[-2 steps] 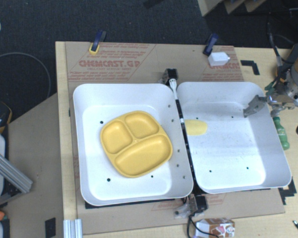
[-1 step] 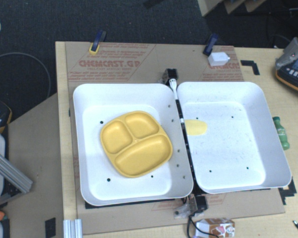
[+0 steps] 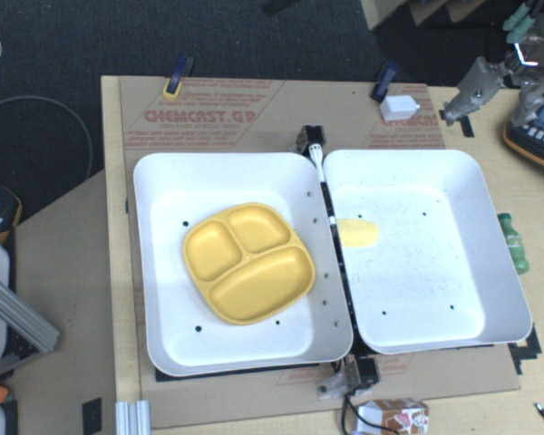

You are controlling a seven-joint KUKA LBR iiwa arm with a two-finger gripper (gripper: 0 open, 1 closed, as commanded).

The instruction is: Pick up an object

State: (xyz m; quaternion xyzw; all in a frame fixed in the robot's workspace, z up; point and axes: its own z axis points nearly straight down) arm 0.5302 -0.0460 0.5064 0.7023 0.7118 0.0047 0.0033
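Note:
A yellow divided plate [image 3: 247, 262] with three compartments lies flat in the middle of the left bin [image 3: 154, 243]. A small pale yellow piece [image 3: 356, 234] rests on the floor of the right bin [image 3: 453, 270], close to its left wall. My gripper [image 3: 491, 87] hangs at the upper right, beyond the far right corner of the right bin, well away from both yellow things. Nothing is seen in it.
A white block [image 3: 399, 108] and two blue clamps [image 3: 176, 75] [image 3: 384, 81] sit on the cardboard behind the bins. A green item [image 3: 513, 242] lies along the right bin's outer edge. Black clips [image 3: 312, 140] mark the seam between the bins.

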